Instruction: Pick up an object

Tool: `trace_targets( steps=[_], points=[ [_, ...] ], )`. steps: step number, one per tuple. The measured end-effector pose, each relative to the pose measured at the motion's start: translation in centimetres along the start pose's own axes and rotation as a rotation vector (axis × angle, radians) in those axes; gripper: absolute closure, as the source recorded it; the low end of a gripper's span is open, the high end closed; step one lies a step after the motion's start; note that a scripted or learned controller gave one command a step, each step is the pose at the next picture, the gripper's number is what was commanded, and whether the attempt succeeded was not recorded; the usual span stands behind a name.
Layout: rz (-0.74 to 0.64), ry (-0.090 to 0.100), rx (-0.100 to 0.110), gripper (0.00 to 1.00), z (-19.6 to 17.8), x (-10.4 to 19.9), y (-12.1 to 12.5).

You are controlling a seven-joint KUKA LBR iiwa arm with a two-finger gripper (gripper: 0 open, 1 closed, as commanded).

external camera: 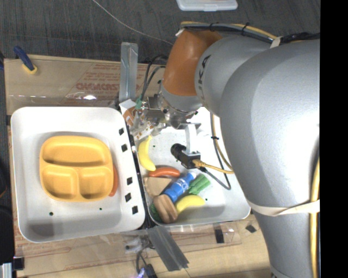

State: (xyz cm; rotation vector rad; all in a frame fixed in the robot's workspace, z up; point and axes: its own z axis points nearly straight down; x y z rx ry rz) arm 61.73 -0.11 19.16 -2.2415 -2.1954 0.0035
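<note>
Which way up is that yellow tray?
Right way up: the yellow tray lies flat in the left bin, its three hollow compartments facing the camera.

A yellow tray [76,167] with three compartments lies in the left bin [24,217]. The bins rest on a brown cardboard sheet [70,76] printed with red lettering. A blue and yellow clip [25,59] sits at the sheet's far left corner. A white container [206,4] lies on the dark floor [65,24] at the top edge.
</note>
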Motion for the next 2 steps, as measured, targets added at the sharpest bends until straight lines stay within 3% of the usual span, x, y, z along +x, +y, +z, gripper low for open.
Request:
trace_targets(
  steps=[1,2],
  points=[
    [0.029,-0.003,0.001,1.0,0.1,-4.7,-6.6],
    [0.14,-0.001,-0.002,1.0,-2.7,-0.7,-6.7]
  ],
)
